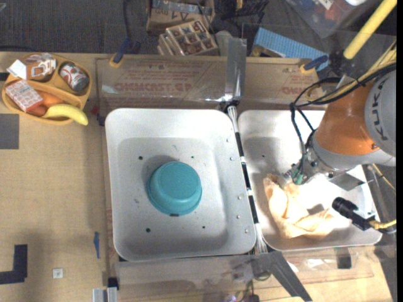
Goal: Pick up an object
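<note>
Item: crumpled pale-yellow cloth (296, 211), soft fabric, lying in the right shallow white bin (267, 128), toward that bin's 6 o'clock wall. Its upper left corner peaks at about 10 o'clock of the heap.

Item: claw (297, 176) of the grey arm with the orange band (343, 134), low in the right bin, at the cloth's 12 o'clock edge, touching it or just above it (which of the two cannot be told). Whether the claw is spread or closed cannot be told either; nothing is visibly gripped.

Item: teal round upturned plastic bowl (175, 187), centre of the left shallow white bin (126, 128), well apart from the claw.

Item: yellow tray of toy food (44, 93), on the worktop at 10 o'clock of the left bin; not involved.

Step in hand, as judged: closing on the cloth. To do it well, the claw should press down into a raised fold, not a flat margin, so fabric bunches between the tips; grip fully before lifting; rise straight and slowly (a thin pinch of cloth slips easily), keeping clear of the bin wall.
</note>
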Motion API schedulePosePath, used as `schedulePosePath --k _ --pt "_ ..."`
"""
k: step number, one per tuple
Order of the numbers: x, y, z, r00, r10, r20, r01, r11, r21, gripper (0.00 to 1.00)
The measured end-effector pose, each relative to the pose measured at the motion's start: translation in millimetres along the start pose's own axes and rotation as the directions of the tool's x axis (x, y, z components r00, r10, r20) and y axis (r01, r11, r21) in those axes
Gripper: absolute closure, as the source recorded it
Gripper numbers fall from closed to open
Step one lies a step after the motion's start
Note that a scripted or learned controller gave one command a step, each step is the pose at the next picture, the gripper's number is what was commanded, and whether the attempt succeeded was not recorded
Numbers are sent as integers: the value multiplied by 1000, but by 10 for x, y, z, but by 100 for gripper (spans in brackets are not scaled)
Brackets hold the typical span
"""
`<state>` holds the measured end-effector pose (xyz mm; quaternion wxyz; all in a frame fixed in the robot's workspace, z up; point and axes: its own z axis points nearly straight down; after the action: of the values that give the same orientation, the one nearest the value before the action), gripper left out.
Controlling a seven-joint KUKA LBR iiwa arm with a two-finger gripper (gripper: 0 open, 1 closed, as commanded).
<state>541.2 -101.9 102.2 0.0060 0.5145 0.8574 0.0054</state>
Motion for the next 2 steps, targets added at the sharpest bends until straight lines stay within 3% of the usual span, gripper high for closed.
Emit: schedulePosePath --k 1,2 --pt "0 -2 1 1000 0 0 0 1000 0 0" --pt "-536 538 -557 998 -66 -2 66 998 12 0"
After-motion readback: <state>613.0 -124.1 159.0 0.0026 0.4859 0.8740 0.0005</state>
